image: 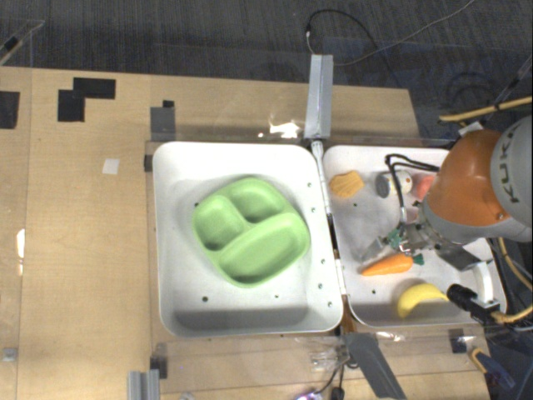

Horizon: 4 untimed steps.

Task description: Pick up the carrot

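Orange carrot [387,265] in right bin [366,223], gripper [403,242] just above it, finger state unclear beneath the arm [470,190]

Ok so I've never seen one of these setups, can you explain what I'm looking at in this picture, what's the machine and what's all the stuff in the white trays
It is one picture, taken by a fixed camera above a bench, looking down at a slant. The grey and orange shape on the right is a robot arm reaching in. Its gripper, a two-finger claw, is low over the right bin, close to the carrot. Nothing shows the carrot gripped; it appears to lie on the bin floor. That bin also has a banana near the front and a small tan food item near the back. The left bin holds a green divided plate.
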{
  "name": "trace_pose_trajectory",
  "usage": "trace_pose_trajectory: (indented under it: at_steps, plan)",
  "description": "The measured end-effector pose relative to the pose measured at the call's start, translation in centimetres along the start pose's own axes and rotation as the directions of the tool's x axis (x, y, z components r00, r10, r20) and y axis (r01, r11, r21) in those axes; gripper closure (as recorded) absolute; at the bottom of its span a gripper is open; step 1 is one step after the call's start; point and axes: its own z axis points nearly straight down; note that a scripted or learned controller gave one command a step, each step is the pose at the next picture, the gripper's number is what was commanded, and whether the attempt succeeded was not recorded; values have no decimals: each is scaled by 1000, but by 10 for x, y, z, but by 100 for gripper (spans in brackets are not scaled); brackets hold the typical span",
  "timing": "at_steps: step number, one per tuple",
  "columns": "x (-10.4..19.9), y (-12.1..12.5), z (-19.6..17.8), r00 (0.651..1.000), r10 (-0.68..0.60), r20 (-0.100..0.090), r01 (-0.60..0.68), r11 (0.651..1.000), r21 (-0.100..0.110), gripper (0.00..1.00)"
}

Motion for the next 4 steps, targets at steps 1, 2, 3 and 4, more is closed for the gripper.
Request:
trace_pose_trajectory:
  at_steps: [1, 2, 3, 4]
  plan:
    - [2, -26, -1, 990, 140, 0, -140, 990, -7, 0]
    - [2, -23, -12, 990, 138, 0, -138, 990, -13, 100]
    - [2, -23, -12, 990, 138, -1, -138, 990, -12, 0]
    - [-26, -34, -1, 1000, -13, -2, 13, 1000, -3, 0]
